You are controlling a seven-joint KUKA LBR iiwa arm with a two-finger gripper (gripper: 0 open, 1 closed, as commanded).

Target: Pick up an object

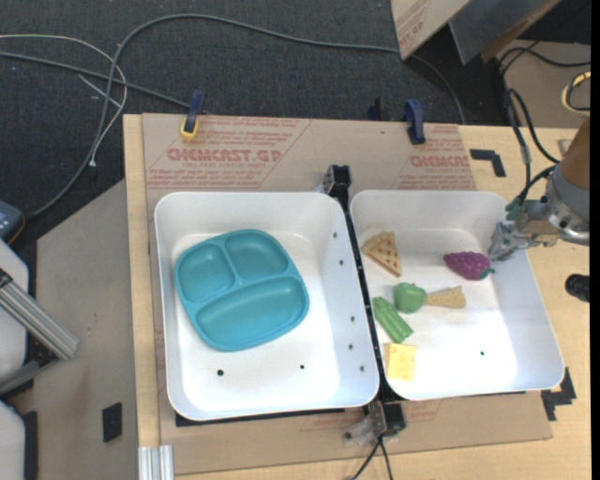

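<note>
claw positioned at right edge of right bin, just beside purple grapes; nothing seen between the fingers. finger spacing: cannot tell, too small and blurred. grey wrist entering from right of view.

contents of right bin, counted:
- 1 bunch of purple grapes, upper right area, nearest to claw
- 1 tan wedge slice, upper left area, near the divider side
- 1 green round piece, centre
- 1 tan piece, touching or just beside the green round piece on its right
- 1 green long piece, lower left of centre, tilted
- 1 yellow square piece, near front left corner

total: 6 loose items, all lying on the bin floor.

contents of left bin, counted:
- 1 teal divided plate, three compartments, lying flat and slightly rotated, left of centre

bins: 2, white, shallow, side by side, joined along the middle by black clips.

surface: brown cardboard sheet with red printed lettering, under both bins; 2 blue clamps along rear edge.

surroundings: dark carpeted floor behind the bench, white cables lying across it at upper left; cardboard box at upper right.
</note>
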